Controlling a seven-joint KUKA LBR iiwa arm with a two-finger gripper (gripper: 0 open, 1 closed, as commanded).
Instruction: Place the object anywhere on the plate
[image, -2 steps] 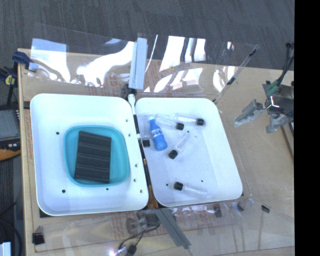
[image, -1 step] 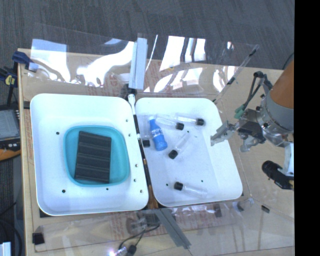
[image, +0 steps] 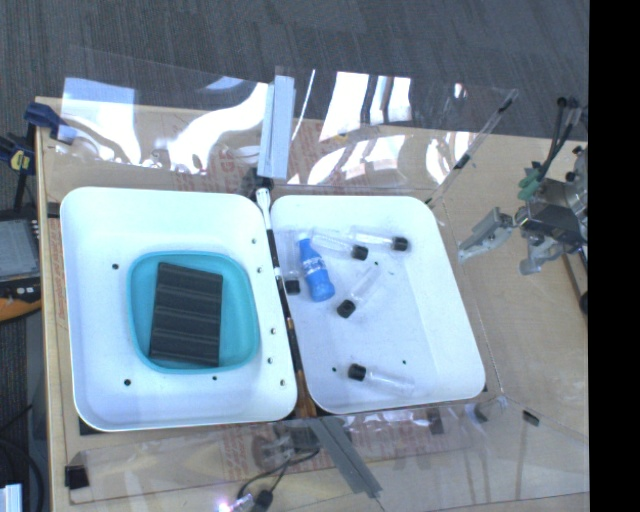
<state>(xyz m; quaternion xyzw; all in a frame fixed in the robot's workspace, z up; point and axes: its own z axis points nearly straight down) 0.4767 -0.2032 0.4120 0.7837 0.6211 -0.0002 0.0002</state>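
Two white bins sit side by side on the counter (image: 520, 400). In the left bin (image: 90, 300) lies a teal plate (image: 140, 290), and on the plate rests a dark ribbed block (image: 187, 313), lying flat and a little tilted. Over in the right bin (image: 440, 340) there's a scatter: a small blue bottle (image: 316, 276) near the inner wall, and around it clear tubes with black caps, one along the top (image: 375, 241), one just beside the bottle (image: 359, 295), one alone near the front wall (image: 378, 377). And the jaws (image: 510, 245)? Out past the right bin's far corner, above bare counter, well apart from everything in the bins. Two grey fingers (image: 482, 232) stand spread apart, nothing between them.
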